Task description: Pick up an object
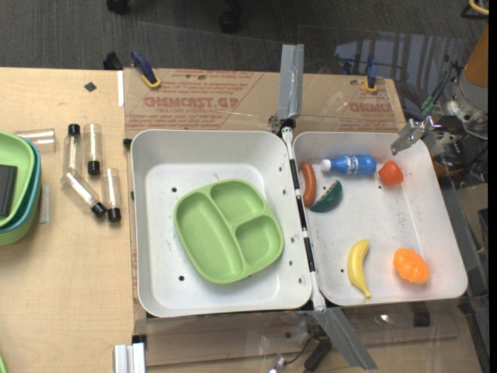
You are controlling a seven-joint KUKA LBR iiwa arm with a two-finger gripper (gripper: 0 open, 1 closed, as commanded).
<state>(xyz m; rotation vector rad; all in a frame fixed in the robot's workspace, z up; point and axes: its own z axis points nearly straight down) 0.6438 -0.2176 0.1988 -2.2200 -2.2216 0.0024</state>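
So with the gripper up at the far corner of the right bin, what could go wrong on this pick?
1. The gripper sits at the right bin's rim; descending there, it may strike the wall.
2. The small red-orange fruit is round and near that wall, so it could roll away.
3. The blue bottle, hot dog and green slice lie close together; one may get nudged.

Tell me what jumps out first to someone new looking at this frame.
The light green three-compartment plastic plate dominates, lying alone in the left white bin. Next comes the colourful toy food scattered in the right white bin: a yellow banana and an orange pepper-like piece near the front, a blue-and-white bottle at the back. The claw sits over that bin's far right corner.
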